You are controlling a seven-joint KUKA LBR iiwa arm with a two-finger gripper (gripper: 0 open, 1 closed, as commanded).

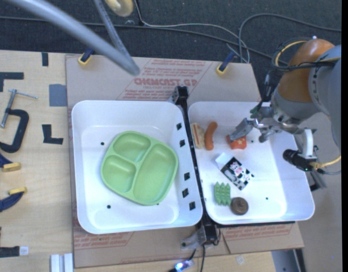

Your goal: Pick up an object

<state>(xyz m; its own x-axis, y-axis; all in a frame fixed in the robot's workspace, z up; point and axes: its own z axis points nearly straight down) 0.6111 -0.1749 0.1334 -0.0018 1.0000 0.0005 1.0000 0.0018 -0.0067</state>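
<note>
In the right bin (287, 205) lie a hot dog (196, 135) and an orange sausage (209, 135) near the left wall, a small red-orange piece (238, 144), a black-and-white patterned block (236, 171), a green ridged piece (221, 193) and a brown round cookie (238, 206). My gripper (240, 133) hangs low at the bin's upper middle, its fingers right above and beside the red-orange piece. Whether that piece sits between the fingers is not visible.
The left bin (89, 152) holds a green divided plate (140, 167). A black divider with clips (185, 152) runs between the bins. The arm's grey body and orange band (301, 78) hang over the right bin's far right corner. Clamps and cables lie outside the bins.
</note>
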